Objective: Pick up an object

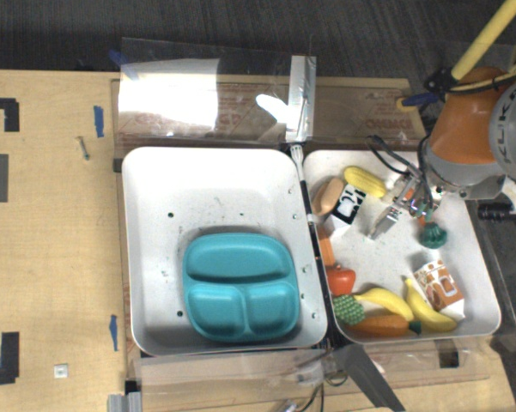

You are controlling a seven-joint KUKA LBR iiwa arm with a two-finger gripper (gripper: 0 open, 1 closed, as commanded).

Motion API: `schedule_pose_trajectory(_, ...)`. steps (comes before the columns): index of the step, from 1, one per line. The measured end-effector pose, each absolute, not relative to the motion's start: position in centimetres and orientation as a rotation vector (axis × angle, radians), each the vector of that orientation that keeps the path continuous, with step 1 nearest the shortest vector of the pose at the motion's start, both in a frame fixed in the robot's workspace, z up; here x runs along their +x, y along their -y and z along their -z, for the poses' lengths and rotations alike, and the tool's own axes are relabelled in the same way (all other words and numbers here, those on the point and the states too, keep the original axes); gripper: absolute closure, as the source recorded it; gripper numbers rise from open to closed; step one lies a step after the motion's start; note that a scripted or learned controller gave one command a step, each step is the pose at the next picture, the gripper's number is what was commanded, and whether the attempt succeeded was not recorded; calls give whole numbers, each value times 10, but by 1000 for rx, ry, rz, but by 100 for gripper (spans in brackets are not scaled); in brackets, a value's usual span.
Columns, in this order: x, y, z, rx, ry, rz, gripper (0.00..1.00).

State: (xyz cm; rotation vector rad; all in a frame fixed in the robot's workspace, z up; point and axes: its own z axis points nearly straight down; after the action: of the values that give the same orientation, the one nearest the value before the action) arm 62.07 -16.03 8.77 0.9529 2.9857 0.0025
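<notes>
My gripper (396,210) hangs over the upper middle of the right bin (486,275), open, with nothing between its fingers. The grey arm with its orange band (464,132) reaches in from the right. Just left of the gripper lie a black-and-white box (350,205), a brown bread-like piece (328,194) and a small yellow banana (364,181). A small green and orange toy (431,233) sits just right of the gripper. Along the front lie a red pepper (341,279), a green vegetable (348,309), two bananas (383,299), a carrot (383,324) and an orange-white carton (438,284).
The left bin (154,187) holds a teal compartment tray (240,286) in its front half. A clear plastic sheet (206,101) stands behind the bins. The divider between the bins (312,221) runs close to the box and bread. Cables (386,153) trail near the wrist.
</notes>
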Motion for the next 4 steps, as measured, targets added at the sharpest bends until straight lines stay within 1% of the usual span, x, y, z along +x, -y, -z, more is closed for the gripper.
schedule_pose_trajectory(1,553,225,-88,686,-3062,3,0)
schedule_pose_trajectory(2,532,223,-88,648,-3065,0,0)
schedule_pose_trajectory(3,503,219,-89,811,-3023,-7,0)
schedule_pose_trajectory(4,484,214,-88,598,-3073,0,0)
